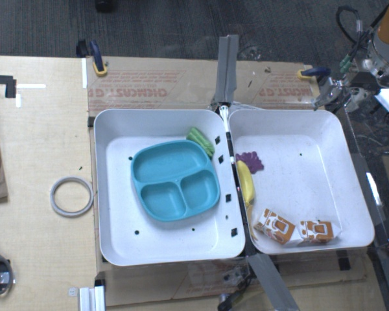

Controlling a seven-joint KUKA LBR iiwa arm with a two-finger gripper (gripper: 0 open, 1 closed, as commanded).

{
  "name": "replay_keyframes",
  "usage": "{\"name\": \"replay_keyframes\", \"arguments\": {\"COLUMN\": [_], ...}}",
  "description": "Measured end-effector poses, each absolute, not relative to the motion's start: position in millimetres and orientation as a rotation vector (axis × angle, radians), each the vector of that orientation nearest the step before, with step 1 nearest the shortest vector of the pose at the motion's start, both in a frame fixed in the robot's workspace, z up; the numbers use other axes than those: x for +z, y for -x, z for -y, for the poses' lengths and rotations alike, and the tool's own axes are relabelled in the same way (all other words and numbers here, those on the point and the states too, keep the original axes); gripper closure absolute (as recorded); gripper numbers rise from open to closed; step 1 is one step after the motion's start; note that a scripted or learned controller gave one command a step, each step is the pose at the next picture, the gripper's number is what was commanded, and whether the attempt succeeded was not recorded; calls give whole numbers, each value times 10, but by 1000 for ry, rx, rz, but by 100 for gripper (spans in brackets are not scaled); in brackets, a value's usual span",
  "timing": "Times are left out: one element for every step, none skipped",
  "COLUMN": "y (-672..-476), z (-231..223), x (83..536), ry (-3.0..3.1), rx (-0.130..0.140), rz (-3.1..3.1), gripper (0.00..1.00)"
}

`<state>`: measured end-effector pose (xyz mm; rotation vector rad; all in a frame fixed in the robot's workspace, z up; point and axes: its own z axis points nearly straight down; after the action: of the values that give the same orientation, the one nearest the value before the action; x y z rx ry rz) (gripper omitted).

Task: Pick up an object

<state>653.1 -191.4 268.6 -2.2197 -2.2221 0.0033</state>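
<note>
The gripper (329, 94) hangs past the right bin (324, 131) at its one o'clock corner (whether it is parted or closed, I cannot tell); inside, banana (246, 181) at nine o'clock, purple grapes (249, 161) above, carton (293, 229) at six; blue tray (175, 180) in the left bin (110, 193).

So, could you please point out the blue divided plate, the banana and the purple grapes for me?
blue divided plate (175, 188): camera view, on the ridge between its compartments.
banana (246, 183): camera view, on the middle of its yellow peel.
purple grapes (249, 161): camera view, on the centre of the bunch.
</note>
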Motion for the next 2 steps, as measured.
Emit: {"name": "replay_keyframes", "arguments": {"y": [-6588, -6588], "z": [1677, 1239], "x": [1622, 1176], "ry": [2423, 2247], "rx": [3, 3], "rz": [1999, 2194], "gripper": [0, 0]}}
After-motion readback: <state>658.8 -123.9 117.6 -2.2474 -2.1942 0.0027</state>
